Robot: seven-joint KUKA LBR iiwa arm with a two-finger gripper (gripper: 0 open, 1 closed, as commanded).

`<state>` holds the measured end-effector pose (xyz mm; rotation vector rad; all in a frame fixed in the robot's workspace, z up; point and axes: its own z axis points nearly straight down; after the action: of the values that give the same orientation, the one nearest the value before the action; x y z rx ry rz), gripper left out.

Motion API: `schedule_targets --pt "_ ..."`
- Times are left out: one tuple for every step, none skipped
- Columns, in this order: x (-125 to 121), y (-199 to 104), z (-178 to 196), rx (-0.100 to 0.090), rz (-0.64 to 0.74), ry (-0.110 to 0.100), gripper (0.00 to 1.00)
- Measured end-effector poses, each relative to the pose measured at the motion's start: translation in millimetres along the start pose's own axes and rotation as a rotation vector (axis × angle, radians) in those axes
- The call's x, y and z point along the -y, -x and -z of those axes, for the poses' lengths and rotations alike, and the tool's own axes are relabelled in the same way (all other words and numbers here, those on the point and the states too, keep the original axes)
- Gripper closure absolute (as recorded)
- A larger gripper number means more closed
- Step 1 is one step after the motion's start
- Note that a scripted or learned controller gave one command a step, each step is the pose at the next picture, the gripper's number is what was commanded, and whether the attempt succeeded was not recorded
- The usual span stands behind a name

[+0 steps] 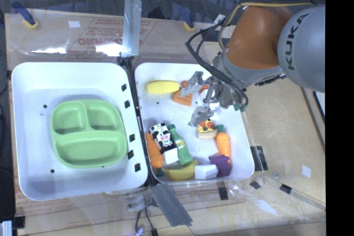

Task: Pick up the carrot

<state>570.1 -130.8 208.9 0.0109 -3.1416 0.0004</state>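
— Orange with a green tuft: spotting the carrot [223,144] from the overhead camera, lying in the right bin [241,131], close to its right wall, near the front.

— Agreeing. Touching or nearly touching a purple toy [220,163] at its front end, and sitting just beside a little cake slice [206,128] at its leafy end.

— Checking the gripper [197,98] now. Hovering over the middle of the same bin, behind the carrot and off to its left, fingers [193,81] spreading apart, gripping nothing.

— Worrying about what could go wrong?

— Plenty, probably. Coming down as placed now, risking a landing on the cake slice or on the orange wedge [182,98] rather than the target. Also risking confusion with another long orange piece [155,151] leaning along the left wall of that bin. Closing along the length instead of across, likely squirting the carrot out. Crowding the right wall, possibly catching a finger on it.

— Judging the lie, then?

— Running front to back, almost straight up the picture, tilting only slightly. Pointing the leafy end away, toward the gripper, and the orange end toward the front wall. Suggesting a grip across the middle, side to side.
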Motion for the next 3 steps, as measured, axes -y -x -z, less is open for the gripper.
schedule_targets --pt "73 4 -57 -0.006 -0.038 0.001 0.00" --pt "79 -55 -118 -0.002 -0.001 0.001 0.00" --pt "77 -51 -105 0.006 0.009 -0.001 1.00"
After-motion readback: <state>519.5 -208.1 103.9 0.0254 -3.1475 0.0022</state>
